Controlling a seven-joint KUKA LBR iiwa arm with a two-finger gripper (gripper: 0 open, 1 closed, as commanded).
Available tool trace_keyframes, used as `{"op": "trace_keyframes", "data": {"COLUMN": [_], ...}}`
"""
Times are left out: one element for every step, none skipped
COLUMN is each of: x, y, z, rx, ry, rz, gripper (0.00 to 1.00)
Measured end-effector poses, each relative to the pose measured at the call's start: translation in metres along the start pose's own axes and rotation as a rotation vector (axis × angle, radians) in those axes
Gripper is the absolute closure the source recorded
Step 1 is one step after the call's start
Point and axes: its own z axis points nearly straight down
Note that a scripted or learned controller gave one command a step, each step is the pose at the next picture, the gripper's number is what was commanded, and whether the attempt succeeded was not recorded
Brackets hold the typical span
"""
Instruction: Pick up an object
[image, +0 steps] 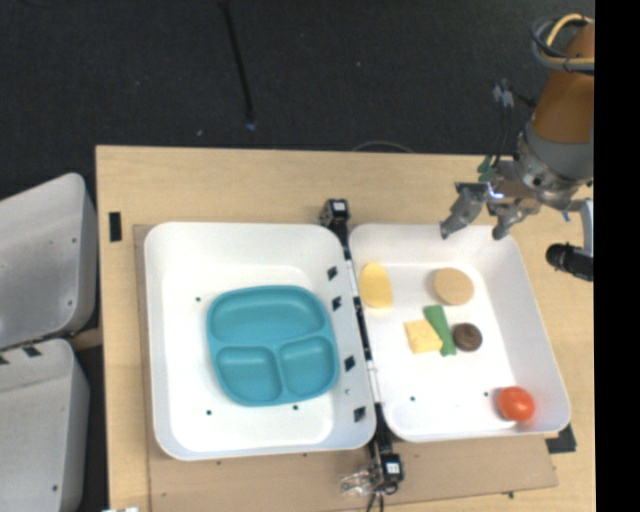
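Note:
The right bin (420, 405) holds several small food-like pieces. A yellow oval (376, 285) lies at its left, a tan round disc (453, 286) near the middle. Below them a yellow block (421, 337), a green stick (439, 329) and a dark brown round piece (467, 337) sit close together. A red ball (516, 403) rests in the near right corner. My gripper (480, 217) hangs over the bin's far right rim, above and behind the tan disc, its two fingers spread apart with nothing between them.
The left bin (170, 330) holds a teal divided plate (271, 343). A black clip (335, 211) sits at the far end of the seam between the bins. A white chair (40, 260) stands left of the bench.

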Motion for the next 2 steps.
{"op": "trace_keyframes", "data": {"x": [0.000, 0.001], "y": [0.002, -0.006], "z": [-0.009, 0.038], "rx": [-0.013, -0.009], "ry": [-0.001, -0.003], "rz": [-0.002, 0.000], "gripper": [0.00, 0.00]}}
